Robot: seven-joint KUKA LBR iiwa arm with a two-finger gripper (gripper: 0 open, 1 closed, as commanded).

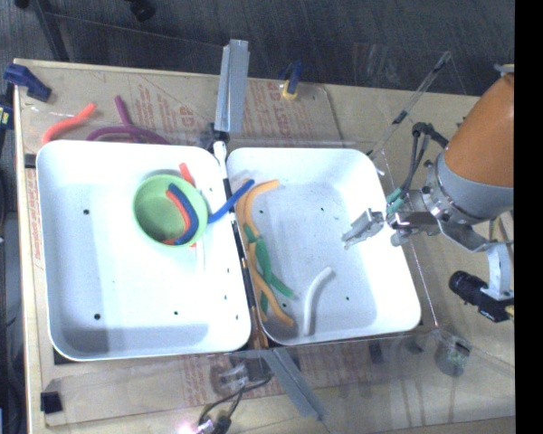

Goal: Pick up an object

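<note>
Centrally on the wooden counter (362, 120), above dark carpet (344, 16), two white bins: right bin (344, 165) holds a white tube (315, 292) near its front edge, gripper (364, 228) hovering slightly spread, holding nothing.

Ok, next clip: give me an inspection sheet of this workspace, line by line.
Surface: wooden bench bearing the left bin and the right bin.
Job's things: green bowl with red and blue strips in the left bin; orange, green and white strips along the right bin's left and bottom.
Clutter: orange and purple strips on the bench behind the left bin.
Grippers: gripper over the right bin, nothing between its fingers.
Cables: thin wires near the arm's wrist.
Surroundings: dark floor, chair base at top left.
</note>
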